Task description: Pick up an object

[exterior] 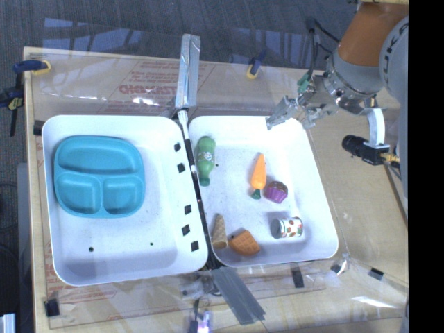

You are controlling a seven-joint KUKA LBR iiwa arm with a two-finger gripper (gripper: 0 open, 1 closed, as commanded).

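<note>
Camera view has the gripper [283, 115] poised at the far right corner of the right bin [313, 159], hung from the arm [368, 44] that comes in from the right; whether the fingers are apart or together I cannot tell at this size, and nothing is seen between them; the nearest candidate for the pick, in my judgement, is the carrot [258, 173], which lies forward of the fingers and a little to their left, near but not under them, its long axis running roughly toward and away from the fingers with the green stub at the far end; just beside that stub, touching or nearly so, sits the purple fruit [276, 192], which could crowd a grasp there; farther out along the same line lies the small can [287, 227]; well off to the left of the fingers, against the bin's dividing wall, lies the green bottle [205, 158]; farthest away rest the cone [219, 231] and the orange piece [243, 243]; the blue tray [99, 176] fills the left bin [118, 255] on the worktop [361, 276], well apart from everything.
</note>
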